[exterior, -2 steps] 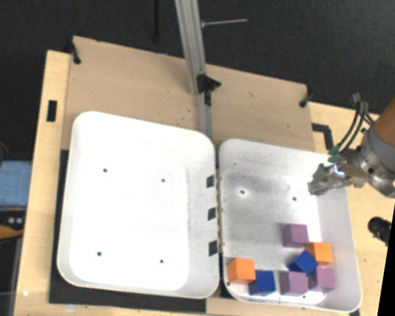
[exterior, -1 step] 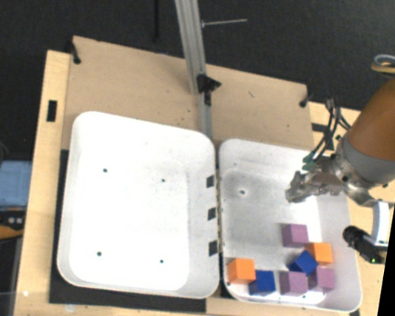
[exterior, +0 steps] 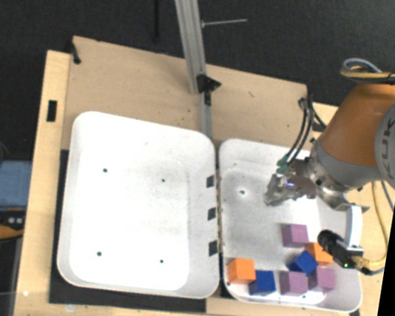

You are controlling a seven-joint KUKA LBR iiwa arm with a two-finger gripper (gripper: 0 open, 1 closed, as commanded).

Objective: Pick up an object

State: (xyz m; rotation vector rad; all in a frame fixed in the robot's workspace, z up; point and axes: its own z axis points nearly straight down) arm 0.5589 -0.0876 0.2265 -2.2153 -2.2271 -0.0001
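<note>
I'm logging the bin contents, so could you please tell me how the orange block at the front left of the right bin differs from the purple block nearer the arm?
The orange block lies against the blue block; the purple block lies alone, farther back. Colours differ. Both are small cubes in the right bin.

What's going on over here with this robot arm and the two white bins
A grey and orange arm reaches in over the right bin, with its tool hovering above a bare patch near the middle. The job is to pick up an object, and nothing shows between the fingers. The small blocks sit clustered at the near end of that bin: an orange block, blue blocks and purple blocks. The left bin sits beside it.
</note>
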